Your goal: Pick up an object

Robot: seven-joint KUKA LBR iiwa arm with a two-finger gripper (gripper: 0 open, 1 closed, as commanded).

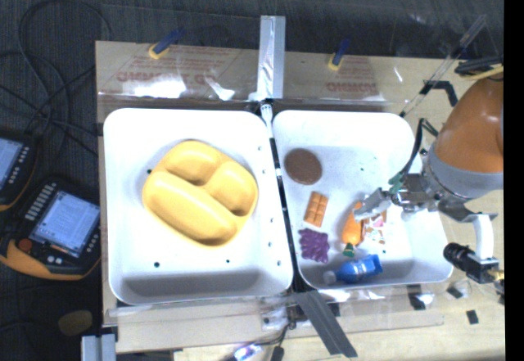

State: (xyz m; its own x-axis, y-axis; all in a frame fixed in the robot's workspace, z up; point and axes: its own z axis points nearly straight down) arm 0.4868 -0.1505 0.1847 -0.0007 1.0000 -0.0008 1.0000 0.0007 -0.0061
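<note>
pincer low in the right bin, tip just over the orange carrot-like toy. whether it is released or clenched, cannot tell. toy sits directly below-left of the tip, long axis roughly upright in view, leaning slightly. blue bottle further below; orange block off to the left.

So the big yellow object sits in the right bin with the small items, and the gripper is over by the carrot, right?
Not quite. The camera view shows the big yellow object alone in the left bin. The small items, such as the brown disc and the purple piece, lie in the right bin. The gripper is indeed by the carrot.
</note>
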